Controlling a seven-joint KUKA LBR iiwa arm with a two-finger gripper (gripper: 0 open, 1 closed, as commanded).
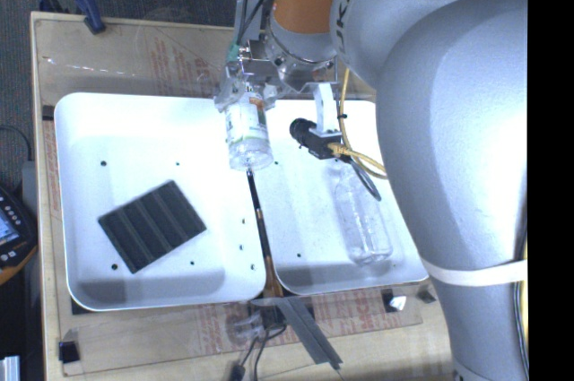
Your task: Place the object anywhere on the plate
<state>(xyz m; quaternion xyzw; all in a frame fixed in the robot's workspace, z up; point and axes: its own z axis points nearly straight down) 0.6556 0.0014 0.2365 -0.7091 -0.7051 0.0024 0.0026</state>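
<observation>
A dark ribbed plate [152,225] lies flat in the left bin [81,128], toward its front left. My gripper [244,94] hangs over the strip between the two bins, near their back edge. It is shut on the top of a clear plastic bottle [248,137], which hangs below the fingers and stands clear of the bin floor, just over the left bin's right rim. The plate is well to the left of the bottle and nearer the front.
A second clear bottle [360,222] lies lengthwise in the right bin [305,276]. The arm's large grey body covers the right side of that bin. A blue clamp [90,10] sits at the bench's back left corner.
</observation>
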